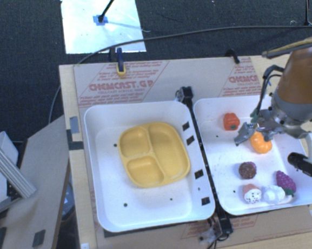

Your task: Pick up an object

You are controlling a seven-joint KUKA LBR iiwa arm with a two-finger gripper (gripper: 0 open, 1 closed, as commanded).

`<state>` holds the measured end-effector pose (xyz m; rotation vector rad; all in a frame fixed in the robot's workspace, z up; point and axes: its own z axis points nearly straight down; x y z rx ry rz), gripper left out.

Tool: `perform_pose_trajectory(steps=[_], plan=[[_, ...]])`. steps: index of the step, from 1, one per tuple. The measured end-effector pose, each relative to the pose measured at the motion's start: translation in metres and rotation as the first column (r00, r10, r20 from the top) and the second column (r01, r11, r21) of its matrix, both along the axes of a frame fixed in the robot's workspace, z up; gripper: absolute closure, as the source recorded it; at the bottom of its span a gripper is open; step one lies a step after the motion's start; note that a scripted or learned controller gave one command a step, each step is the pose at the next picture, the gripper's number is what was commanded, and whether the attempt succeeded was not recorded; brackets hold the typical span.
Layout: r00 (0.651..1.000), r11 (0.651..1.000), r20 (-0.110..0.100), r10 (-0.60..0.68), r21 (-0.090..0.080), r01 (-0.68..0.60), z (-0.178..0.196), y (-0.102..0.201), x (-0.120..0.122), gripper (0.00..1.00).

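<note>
Hovering low in the right bin (pixel 219 159), the claw (pixel 253 133) spreads its fingers, released and empty, just beside the orange fruit (pixel 261 143), seemingly lining up for a grab.

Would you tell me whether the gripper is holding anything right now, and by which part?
It cannot be told: the gripper sits right over the small orange fruit-shaped toy in the right white bin, but no grasp is visible.
</note>
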<state>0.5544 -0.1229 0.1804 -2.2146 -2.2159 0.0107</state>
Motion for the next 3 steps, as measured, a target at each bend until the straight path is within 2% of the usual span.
perform_pose_trajectory(steps=[1,2,3], plan=[[1.0,1.0,0.012,0.003,-0.002,-0.002,0.006,0.0,0.003,0.0],[1.0,1.0,0.01,0.003,-0.001,-0.003,-0.043,0.003,0.013,0.0],[1.0,1.0,0.009,0.001,-0.001,-0.001,-0.096,0.003,0.013,0.0]])
